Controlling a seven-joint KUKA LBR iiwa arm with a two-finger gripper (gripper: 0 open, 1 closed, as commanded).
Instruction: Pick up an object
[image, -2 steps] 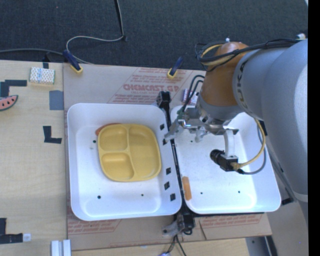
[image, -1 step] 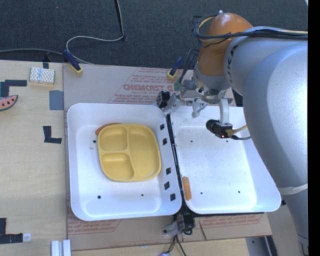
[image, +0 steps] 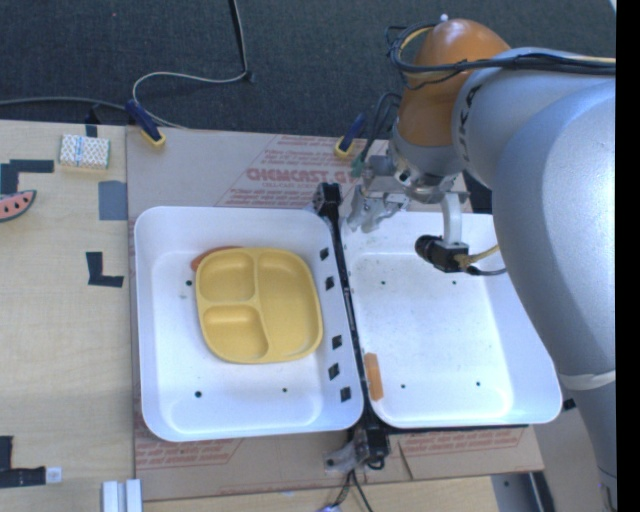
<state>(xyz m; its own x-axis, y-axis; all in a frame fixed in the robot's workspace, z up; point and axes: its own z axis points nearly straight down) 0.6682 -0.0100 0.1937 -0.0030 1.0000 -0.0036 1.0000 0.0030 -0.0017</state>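
Gripper (image: 372, 212) hovers at right white bin's (image: 520, 400) back rim, grip unreadable, staging over small orange piece (image: 373, 376).

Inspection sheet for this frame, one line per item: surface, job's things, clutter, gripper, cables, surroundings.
Surface: wooden bench with cardboard sheet under two white bins.
Job's things: yellow divided plate in the left bin, something reddish peeking from under its top-left edge; small orange piece at the right bin's left wall.
Clutter: patterned block, watermelon-slice toy, black tape marks on the bench.
Gripper: gripper over the right bin's top-left corner; finger state unclear.
Cables: black cable beyond the bench.
Surroundings: dark carpet.
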